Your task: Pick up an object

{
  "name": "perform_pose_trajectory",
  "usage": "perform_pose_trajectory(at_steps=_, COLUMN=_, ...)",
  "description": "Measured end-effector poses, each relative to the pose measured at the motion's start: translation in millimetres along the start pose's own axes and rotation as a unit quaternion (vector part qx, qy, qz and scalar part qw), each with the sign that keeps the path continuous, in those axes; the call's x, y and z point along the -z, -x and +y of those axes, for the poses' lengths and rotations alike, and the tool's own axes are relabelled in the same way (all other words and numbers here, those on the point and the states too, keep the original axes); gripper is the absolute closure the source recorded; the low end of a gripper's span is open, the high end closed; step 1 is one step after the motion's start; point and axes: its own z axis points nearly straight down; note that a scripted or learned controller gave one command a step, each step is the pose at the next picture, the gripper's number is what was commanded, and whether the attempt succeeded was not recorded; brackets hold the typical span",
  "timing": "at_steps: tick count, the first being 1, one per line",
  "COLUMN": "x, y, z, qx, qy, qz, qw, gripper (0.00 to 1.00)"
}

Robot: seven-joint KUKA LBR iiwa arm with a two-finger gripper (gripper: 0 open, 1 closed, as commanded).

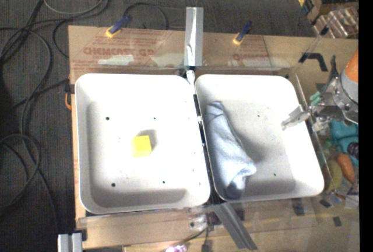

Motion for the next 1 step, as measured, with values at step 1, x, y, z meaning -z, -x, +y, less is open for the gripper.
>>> perform_pose_trajectory(at_steps=1, x=-65.2, y=-52.4, z=20.3, qx=0.042, qy=0.000, qz=0.000, qw=0.9991, gripper=0.00)
